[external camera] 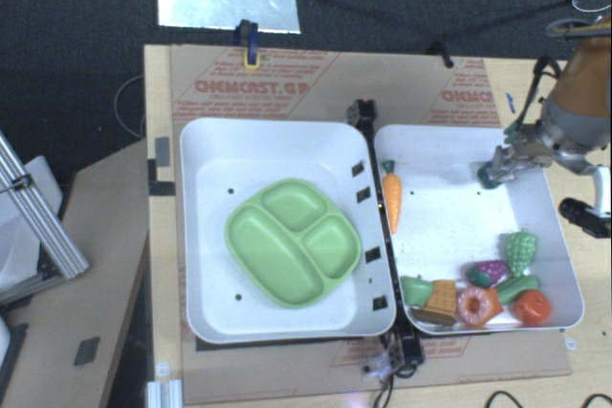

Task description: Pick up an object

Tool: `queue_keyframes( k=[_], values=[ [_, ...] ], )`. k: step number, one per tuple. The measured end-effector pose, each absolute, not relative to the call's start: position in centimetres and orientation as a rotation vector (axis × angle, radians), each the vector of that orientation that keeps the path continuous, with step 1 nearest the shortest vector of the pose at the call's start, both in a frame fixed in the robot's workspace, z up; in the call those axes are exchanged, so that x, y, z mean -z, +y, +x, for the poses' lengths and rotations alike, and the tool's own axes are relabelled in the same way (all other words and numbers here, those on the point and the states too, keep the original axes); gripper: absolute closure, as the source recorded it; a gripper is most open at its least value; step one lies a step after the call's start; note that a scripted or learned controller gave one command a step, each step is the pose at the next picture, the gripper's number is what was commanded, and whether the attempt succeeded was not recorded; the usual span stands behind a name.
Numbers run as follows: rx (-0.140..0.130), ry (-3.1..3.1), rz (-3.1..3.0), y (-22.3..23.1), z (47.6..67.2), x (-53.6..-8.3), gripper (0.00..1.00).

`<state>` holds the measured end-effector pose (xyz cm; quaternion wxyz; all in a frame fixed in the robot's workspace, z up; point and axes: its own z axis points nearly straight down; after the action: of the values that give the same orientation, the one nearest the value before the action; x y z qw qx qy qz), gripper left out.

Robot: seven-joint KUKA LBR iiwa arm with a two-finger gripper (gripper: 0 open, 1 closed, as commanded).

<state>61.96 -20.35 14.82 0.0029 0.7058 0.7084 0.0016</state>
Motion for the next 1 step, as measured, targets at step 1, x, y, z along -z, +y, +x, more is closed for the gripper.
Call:
queue_keyframes(
  k=[1],
  values=[
    [-0.004, 2.224, 2.212, -20.49, 62.39, -19.22, 1.00]
  ],
)
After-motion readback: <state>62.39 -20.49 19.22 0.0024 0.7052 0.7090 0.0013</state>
